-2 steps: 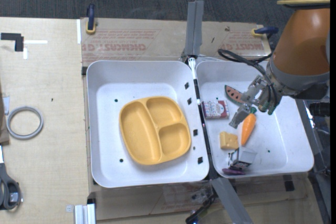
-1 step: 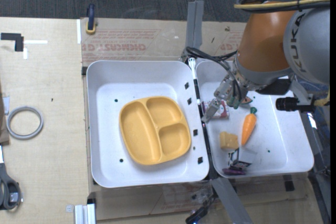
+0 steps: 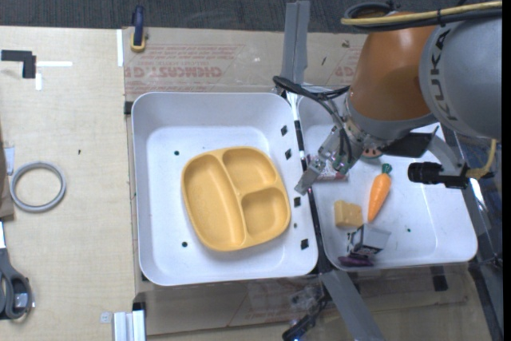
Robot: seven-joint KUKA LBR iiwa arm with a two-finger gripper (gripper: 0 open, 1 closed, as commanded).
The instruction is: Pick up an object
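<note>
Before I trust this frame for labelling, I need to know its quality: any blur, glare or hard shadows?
Camera view: the yellow divided plate, toy carrot and yellow block are sharp; the gripper is slightly soft and cluttered by cables. Lighting is even, with mild glare on the left bin rim and soft shadows only.
</note>
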